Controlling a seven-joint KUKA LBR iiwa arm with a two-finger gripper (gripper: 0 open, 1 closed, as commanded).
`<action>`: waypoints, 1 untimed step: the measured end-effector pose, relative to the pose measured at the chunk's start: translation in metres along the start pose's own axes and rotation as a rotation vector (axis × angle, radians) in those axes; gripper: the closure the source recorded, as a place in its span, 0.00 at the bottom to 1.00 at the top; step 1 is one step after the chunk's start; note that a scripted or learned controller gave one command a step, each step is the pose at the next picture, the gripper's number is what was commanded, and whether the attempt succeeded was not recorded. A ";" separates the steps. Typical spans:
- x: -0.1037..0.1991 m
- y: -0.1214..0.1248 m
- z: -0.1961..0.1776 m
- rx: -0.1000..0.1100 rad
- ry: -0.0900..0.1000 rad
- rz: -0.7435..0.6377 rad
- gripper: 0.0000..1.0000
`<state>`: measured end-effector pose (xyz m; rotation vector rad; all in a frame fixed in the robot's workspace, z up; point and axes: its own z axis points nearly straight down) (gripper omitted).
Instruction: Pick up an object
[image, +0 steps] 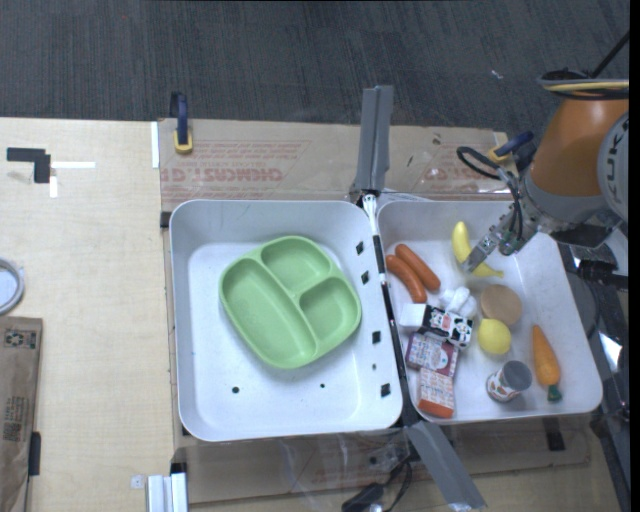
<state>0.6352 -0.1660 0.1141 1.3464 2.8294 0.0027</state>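
Observation:
The right bin (570, 290) holds several small items. A yellow banana (460, 240) lies at its back, and my gripper (484, 252) hangs right over the banana's right side, low in the bin. Whether it touches or holds the banana, I cannot tell. To the left lie two orange sausages (412, 270). In front are a brown bun (500, 303), a lemon (494, 337), a carrot (545, 358) and a small can (510, 381).
A black-and-white box (447, 323) and pink packets (432, 353) lie near the right bin's left wall. The left bin (200, 400) carries a green divided plate (290, 300). A grey post (375, 140) stands behind the seam between the bins.

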 end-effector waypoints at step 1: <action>0.069 0.048 -0.120 0.005 0.005 0.127 1.00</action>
